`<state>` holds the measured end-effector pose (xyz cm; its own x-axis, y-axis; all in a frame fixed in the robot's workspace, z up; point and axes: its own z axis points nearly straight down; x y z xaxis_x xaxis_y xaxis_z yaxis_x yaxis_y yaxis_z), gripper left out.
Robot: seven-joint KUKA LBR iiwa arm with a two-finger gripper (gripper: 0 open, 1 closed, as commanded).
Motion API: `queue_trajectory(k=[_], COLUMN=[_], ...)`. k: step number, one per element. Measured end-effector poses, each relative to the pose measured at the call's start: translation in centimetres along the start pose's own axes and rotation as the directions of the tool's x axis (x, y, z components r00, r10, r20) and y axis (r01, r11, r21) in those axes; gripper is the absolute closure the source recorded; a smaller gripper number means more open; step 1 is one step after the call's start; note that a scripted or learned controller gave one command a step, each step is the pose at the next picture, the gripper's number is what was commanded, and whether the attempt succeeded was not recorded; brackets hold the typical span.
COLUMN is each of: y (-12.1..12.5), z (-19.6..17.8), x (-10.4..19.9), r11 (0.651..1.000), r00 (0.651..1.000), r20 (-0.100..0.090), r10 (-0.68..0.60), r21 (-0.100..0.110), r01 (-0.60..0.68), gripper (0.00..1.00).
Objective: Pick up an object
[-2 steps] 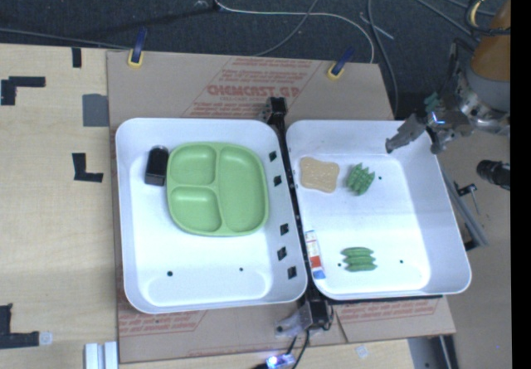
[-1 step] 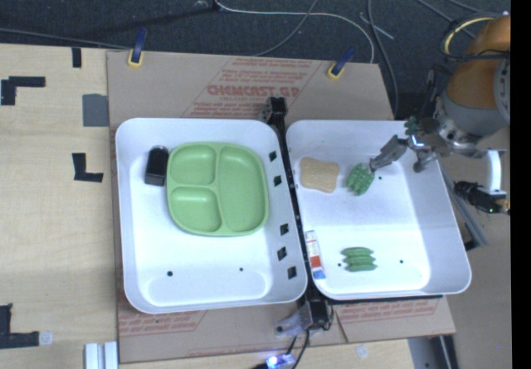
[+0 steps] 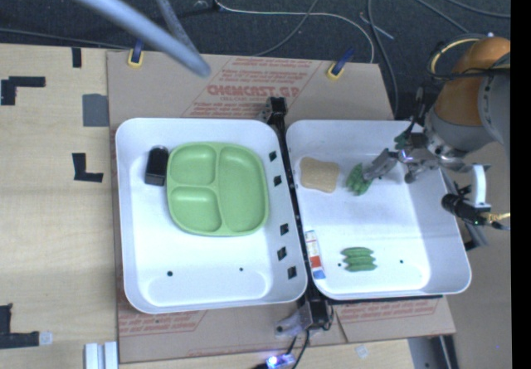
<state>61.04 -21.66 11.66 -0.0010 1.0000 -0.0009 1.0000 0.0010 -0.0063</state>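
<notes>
My gripper (image 3: 371, 170) reaches down and to the left into the right bin (image 3: 431, 276) from the grey wrist at its right rim. Its tip meets a small green object (image 3: 357, 182) lying on the bin floor. Whether that object is gripped I cannot tell. A tan bread-like piece (image 3: 319, 175) lies just left of the green object. A green pea pod (image 3: 358, 259) rests nearer the bin's front. A small red and white tube (image 3: 313, 254) lies along the bin's left wall.
The left bin (image 3: 141, 276) holds a green divided plate (image 3: 218, 189) and a small black block (image 3: 156, 166) to the plate's left. A black divider (image 3: 286, 193) joins the two bins. Cables run behind them.
</notes>
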Motion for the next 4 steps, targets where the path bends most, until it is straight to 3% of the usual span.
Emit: queue_trajectory(k=[1,2,3,4], y=[0.2,0.6,1.1,1.9], z=[2.9,1.3,-3.3,-7.9], x=[-0.1,0.2,-0.4,0.0], r11=[1.0,1.0,1.0,1.0], r00=[1.0,1.0,1.0,1.0], r20=[0.001,-0.001,0.0,0.0], r10=[0.0,-0.002,0.0,-0.001], r21=[-0.009,-0.021,-0.009,-0.011], r01=[0.0,0.002,0.0,0.001], gripper=[0.0,1.0,1.0,1.0])
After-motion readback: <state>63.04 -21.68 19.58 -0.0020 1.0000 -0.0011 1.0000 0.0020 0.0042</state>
